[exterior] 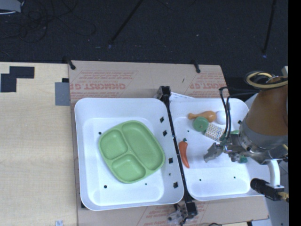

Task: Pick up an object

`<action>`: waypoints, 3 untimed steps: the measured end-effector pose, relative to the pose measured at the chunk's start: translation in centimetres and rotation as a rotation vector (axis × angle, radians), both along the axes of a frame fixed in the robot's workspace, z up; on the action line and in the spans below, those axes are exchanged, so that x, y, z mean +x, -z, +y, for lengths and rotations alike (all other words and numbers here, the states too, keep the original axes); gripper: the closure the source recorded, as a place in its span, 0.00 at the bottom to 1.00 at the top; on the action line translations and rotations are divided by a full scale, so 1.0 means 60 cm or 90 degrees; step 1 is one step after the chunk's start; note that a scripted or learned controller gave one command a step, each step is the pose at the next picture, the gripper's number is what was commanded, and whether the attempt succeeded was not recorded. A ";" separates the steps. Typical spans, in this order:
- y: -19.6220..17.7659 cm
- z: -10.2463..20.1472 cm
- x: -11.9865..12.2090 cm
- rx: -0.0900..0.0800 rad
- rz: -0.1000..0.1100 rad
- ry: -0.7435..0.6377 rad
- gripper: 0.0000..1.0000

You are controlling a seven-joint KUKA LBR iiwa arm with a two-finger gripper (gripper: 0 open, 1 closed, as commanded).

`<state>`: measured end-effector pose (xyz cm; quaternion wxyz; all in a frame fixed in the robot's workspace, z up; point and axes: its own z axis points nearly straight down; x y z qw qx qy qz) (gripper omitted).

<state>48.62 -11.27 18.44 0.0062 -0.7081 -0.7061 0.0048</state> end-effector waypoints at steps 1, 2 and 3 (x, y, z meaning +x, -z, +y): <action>-0.010 0.000 0.005 -0.001 -0.008 -0.001 0.00; 0.066 -0.005 0.012 0.000 -0.005 -0.002 0.00; 0.156 -0.004 0.009 0.001 -0.004 -0.002 0.00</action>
